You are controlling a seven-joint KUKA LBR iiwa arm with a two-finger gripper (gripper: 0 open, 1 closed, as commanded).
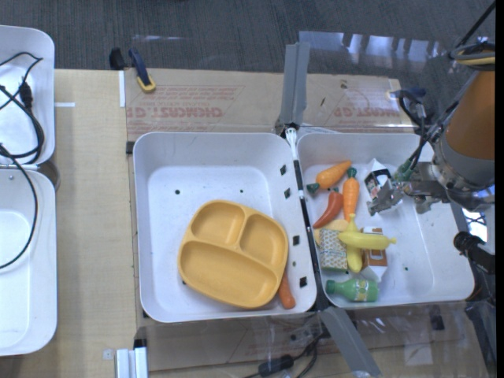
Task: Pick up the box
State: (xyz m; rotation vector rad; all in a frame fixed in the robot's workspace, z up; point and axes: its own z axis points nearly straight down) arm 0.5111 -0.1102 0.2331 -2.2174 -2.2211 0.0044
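Note:
A small white and orange box lies in the right bin, partly under a yellow banana. Just to its left is a flat, yellow-green speckled packet. My gripper hangs low over the right bin's upper middle, up and to the right of the box and apart from it. A small black and white piece sits right at the gripper's upper edge; I cannot tell whether it is a separate object.
The right bin also holds two orange carrots, a red chili and a green bottle at the front. In the left bin lie a yellow divided plate and a small carrot.

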